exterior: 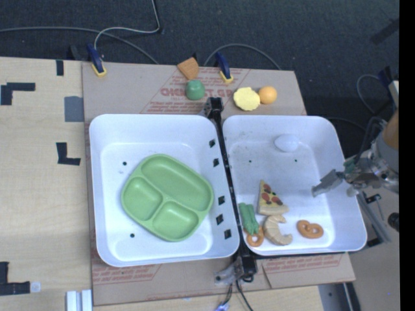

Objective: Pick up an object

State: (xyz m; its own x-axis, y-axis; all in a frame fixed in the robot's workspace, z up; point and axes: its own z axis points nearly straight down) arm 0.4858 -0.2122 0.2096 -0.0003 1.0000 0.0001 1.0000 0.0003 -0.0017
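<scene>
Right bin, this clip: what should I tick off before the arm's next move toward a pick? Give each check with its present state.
1. Pickable items present in the right bin: ok. A pizza slice toy, pretzel, croissant-like piece, green piece and a small ring lie there.
2. End effector within the bin area: ok, at its right side.
3. End effector carrying nothing: cannot tell.
4. A target standing apart: ok for the pretzel; not ok for the green piece, ring and croissant-like piece, which crowd together.
5. Left bin contents out of the way: ok, the green divided plate lies there.
</scene>
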